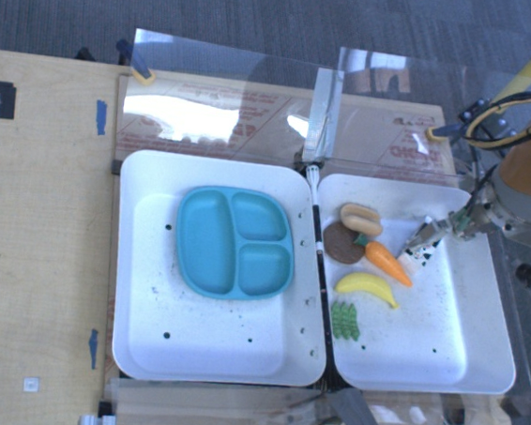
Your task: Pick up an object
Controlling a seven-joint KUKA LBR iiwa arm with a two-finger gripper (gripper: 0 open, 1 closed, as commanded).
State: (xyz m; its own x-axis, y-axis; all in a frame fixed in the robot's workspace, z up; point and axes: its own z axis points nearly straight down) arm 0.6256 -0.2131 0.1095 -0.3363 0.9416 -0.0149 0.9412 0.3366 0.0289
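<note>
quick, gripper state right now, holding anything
gripper: over the right bin, just right of the carrot; nothing seen in it, open or closed cannot be told.

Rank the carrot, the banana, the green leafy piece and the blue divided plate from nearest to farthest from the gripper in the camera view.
From the gripper in the right bin:
1. Carrot, just to its left in the view.
2. Banana, below the carrot.
3. Green leafy piece, lower still, near the bin's left wall.
4. Blue divided plate, over in the left bin.
</note>
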